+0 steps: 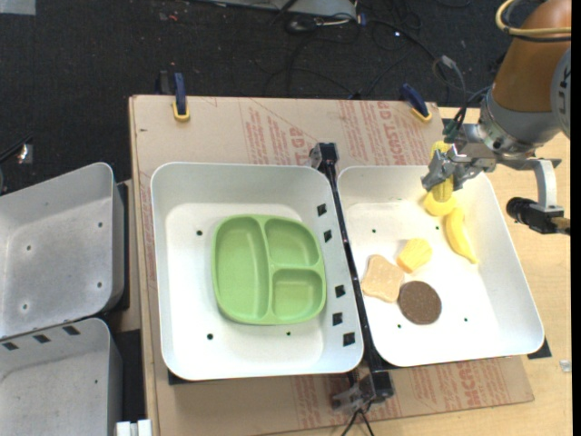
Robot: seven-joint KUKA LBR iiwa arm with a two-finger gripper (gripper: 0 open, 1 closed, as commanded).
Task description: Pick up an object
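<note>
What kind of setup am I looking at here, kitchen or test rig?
Likely a lab test rig, not a kitchen: two white bins clamped on a cardboard-covered bench, toy food such as a banana, loose cables on the dark floor.

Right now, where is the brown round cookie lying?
The brown round cookie lies in the right white bin, toward its front in the camera view, touching the toast slice on its left and just below the small yellow piece.
</note>
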